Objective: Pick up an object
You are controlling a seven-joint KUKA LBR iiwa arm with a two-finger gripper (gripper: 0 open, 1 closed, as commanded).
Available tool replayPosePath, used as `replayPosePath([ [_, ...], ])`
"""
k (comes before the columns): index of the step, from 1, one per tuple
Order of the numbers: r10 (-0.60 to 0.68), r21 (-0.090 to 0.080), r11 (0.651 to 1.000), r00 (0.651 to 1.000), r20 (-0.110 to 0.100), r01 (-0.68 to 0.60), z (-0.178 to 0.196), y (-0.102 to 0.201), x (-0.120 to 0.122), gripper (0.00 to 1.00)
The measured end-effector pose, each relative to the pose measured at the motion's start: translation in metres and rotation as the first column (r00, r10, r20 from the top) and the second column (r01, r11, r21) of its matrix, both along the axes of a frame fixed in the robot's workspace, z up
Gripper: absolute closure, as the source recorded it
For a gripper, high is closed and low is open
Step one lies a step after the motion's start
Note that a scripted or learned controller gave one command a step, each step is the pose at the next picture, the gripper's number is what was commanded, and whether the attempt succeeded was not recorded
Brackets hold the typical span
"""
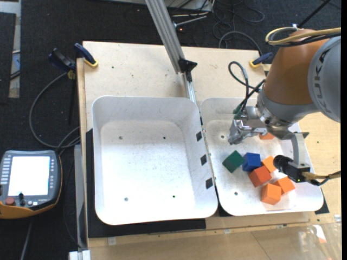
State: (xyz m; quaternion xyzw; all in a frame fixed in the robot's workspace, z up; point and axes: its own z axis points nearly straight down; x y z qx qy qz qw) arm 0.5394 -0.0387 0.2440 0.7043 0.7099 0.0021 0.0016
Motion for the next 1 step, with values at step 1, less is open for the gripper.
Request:
replayPosePath([
  [1,-0.002,-0.001,1.0,1.0,-0.002,0.002,-0.0506,0.0178,0.1326,1.0],
])
